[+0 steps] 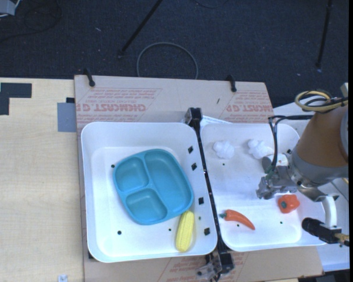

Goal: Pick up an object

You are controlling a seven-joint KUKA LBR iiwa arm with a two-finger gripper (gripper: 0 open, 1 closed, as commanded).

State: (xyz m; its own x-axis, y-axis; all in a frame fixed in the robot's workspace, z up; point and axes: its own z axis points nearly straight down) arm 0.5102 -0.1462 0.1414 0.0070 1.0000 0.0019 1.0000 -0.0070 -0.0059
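Two shallow white bins sit side by side on a bench [29, 175], seen from above at a slant. The left bin [100, 140] holds a blue divided plate [153, 185] near its middle, with a yellow corn cob [185, 231] lying just beside the plate's lower right corner. The right bin [235, 239] holds an orange carrot [240, 218] near its front edge, a small red-orange pepper-like toy [289, 203] to the right of it, and two white crumpled lumps, one [224, 150] toward the back left and another [259, 148] toward the back middle. The arm [320, 145] reaches in from the right, orange band visible above the wrist. Its gripper [270, 187] is low over the right bin, just left of the red-orange toy and behind the carrot. Whether its fingers are spread or closed cannot be told, and no object is visibly held.
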